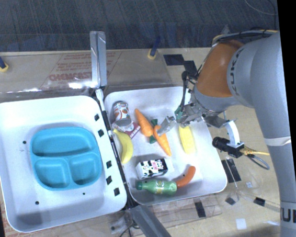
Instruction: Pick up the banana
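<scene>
Banana (124, 146) against left wall of right bin (213, 185), beside carton (152, 167). Gripper (172, 121) mid-bin, well apart; finger state can't tell. Likely light, smooth, curved, bruisable: grab mid-body across width.

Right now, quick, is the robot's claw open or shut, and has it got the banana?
Gripper: over the right bin, beside the carrots; open or shut cannot be told.
Banana: lying loose at that bin's left wall, not held.

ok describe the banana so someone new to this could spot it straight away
Look in the right-hand white bin, along its left wall. The banana lies there, just below the small can. It is the curved yellow one; the other yellow piece, across the bin, is straight.
</scene>
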Controlling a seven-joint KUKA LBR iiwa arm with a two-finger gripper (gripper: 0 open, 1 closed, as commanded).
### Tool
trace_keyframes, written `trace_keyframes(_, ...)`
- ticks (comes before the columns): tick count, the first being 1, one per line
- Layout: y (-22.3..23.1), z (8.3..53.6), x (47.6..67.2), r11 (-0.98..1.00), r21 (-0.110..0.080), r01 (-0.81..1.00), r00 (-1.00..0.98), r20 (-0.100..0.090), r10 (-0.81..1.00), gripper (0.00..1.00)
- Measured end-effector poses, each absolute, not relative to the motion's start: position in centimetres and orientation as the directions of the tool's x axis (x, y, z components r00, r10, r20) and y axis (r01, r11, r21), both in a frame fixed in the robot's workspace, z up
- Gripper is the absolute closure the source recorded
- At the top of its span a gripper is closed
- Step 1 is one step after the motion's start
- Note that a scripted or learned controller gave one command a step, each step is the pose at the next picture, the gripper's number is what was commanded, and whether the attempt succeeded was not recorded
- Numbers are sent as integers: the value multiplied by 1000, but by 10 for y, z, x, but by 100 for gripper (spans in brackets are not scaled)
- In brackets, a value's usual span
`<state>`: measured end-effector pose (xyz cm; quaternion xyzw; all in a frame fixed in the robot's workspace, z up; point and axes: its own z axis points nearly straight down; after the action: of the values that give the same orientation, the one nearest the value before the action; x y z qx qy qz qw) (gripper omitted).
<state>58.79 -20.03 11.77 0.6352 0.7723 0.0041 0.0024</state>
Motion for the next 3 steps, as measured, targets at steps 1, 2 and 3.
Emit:
trace_keyframes(1,-195,164,630,210,0,978,-210,0,978,0)
trace_keyframes(2,-211,167,563,239,-2,971,-239,1,971,0)
trace_keyframes(3,-209,109,560,261,15,965,-261,-8,965,0)
